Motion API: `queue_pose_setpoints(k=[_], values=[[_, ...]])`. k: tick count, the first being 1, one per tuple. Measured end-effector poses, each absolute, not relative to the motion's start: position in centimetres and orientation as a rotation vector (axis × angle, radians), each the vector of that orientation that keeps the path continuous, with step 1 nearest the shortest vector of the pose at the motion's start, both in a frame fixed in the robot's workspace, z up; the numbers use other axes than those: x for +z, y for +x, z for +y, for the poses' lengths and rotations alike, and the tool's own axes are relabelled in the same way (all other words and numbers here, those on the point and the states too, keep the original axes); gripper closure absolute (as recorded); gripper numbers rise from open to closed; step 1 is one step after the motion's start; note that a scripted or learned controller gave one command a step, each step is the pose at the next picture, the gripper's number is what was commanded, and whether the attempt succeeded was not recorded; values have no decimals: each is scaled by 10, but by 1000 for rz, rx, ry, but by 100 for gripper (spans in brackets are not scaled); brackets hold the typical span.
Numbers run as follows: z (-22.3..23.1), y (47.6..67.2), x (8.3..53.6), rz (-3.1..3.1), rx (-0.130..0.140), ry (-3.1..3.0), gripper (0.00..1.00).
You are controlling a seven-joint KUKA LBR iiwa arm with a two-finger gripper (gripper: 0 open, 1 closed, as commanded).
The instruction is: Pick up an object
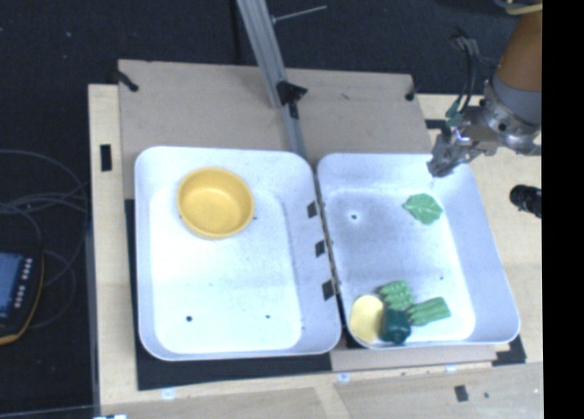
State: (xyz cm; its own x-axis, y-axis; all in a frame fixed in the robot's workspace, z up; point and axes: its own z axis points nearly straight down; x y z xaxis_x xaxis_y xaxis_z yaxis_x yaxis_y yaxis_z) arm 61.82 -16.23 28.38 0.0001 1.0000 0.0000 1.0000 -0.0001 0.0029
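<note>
My gripper [443, 166] hangs over the far right corner of the right bin [474, 225], fingers pointing down and to the left. A flat light green piece [423, 207] lies on the bin floor just below and left of the fingertips, apart from them. At the near edge of the same bin sit a pale yellow round object [366, 316], a dark teal object [396, 326] and two green ridged pieces [427, 309]. Nothing shows between the fingers.
A yellow bowl [215, 202] stands in the far left part of the left bin [164, 271]. A grey metal post [265, 43] slants up from behind the bins' shared wall. The arm's orange band [522, 52] is at the right edge.
</note>
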Motion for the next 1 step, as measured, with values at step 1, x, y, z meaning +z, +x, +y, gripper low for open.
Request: queue_pose_setpoints(k=[1], values=[[-109,609,267,2225,0,2218,100]])
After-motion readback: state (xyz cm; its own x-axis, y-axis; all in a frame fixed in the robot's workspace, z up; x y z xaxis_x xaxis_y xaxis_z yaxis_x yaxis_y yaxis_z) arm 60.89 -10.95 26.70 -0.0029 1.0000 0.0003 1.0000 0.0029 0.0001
